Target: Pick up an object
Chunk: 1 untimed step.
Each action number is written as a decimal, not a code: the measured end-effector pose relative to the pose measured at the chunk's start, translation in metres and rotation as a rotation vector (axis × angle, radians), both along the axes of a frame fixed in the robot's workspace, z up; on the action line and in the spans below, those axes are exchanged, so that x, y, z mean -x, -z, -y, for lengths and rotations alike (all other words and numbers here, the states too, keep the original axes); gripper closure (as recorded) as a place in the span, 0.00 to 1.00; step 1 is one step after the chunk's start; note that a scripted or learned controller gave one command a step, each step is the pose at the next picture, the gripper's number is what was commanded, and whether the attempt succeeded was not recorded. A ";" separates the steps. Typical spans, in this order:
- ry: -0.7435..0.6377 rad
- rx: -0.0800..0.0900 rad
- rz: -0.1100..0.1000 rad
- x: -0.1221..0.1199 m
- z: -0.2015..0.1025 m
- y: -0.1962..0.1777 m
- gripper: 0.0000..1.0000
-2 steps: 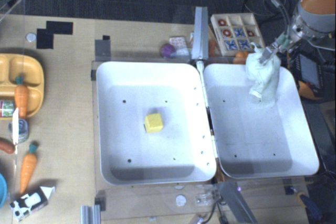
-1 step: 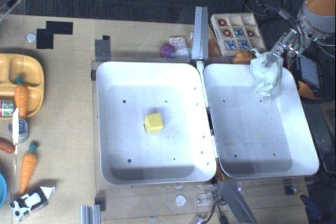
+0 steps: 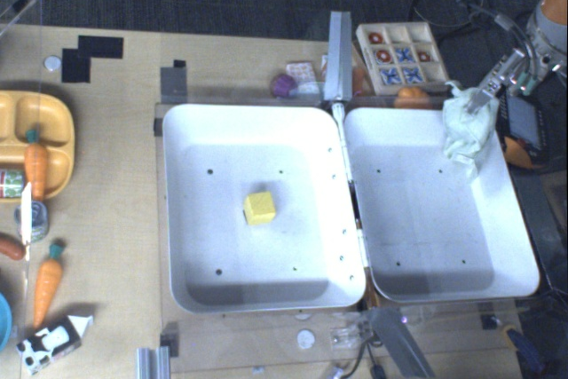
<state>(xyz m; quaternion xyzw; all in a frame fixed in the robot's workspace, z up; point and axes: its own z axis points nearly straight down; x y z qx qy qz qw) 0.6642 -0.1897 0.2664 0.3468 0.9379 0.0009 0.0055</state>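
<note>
Looks like your gripper (image 3: 479, 95) is pinching the top of that crumpled white cloth (image 3: 463, 130) at the far right corner of the right bin (image 3: 444, 280), and I'd guess it's light, floppy stuff, so grab a bunched fold, not a loose edge.

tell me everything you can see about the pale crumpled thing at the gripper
The pale crumpled cloth looks like soft white-greenish fabric or tissue, bunched and wrinkled with no clear shape. It hangs over the upper right part of the right bin, its top drawn up to a point at the gripper, whose fingers pinch that tip. Its lower folds droop toward the bin's rim and floor; whether they touch is hard to tell.
</note>
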 end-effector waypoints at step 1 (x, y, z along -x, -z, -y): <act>0.027 -0.002 -0.002 0.009 -0.090 0.008 1.00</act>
